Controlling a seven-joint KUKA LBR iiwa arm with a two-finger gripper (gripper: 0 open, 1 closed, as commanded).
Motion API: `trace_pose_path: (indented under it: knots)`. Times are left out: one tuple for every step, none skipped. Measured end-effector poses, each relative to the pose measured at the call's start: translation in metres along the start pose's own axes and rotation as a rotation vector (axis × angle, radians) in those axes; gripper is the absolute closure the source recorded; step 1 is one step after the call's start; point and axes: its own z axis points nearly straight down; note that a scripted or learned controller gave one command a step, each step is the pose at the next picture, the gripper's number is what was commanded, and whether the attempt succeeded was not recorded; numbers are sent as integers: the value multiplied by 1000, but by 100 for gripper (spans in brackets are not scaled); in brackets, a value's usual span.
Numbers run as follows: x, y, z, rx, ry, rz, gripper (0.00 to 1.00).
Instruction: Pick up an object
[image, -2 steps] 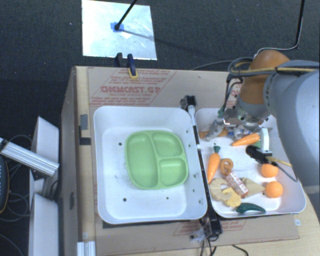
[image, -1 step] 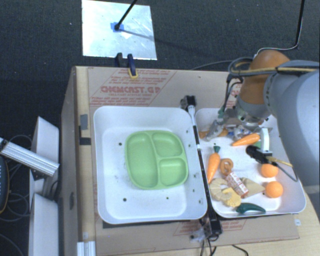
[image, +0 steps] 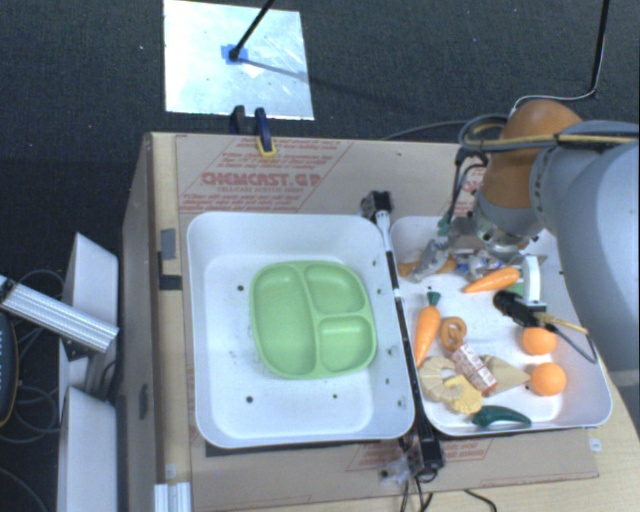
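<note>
Green chili (image: 497, 416) lies at the right bin's (image: 598, 400) front rim; bench board (image: 262, 179) reads "CHEMCAST GP".

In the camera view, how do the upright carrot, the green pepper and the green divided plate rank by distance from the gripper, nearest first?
Measured from the gripper, at the right bin's far left corner:
1. The upright carrot, just below it, by the divider.
2. The green divided plate, in the left bin.
3. The green pepper, at the right bin's near edge.

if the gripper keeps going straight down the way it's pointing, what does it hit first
Probably the bare floor of the right bin near its far left corner; the gripper hangs there beside an orange piece. Depth is unclear.
</note>
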Motion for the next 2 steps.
trace_pose_path:
  knots:
    - [18,-61,-3,-53,-13,-9,0]
    - [16,-19,-5,-53,-13,-10,0]
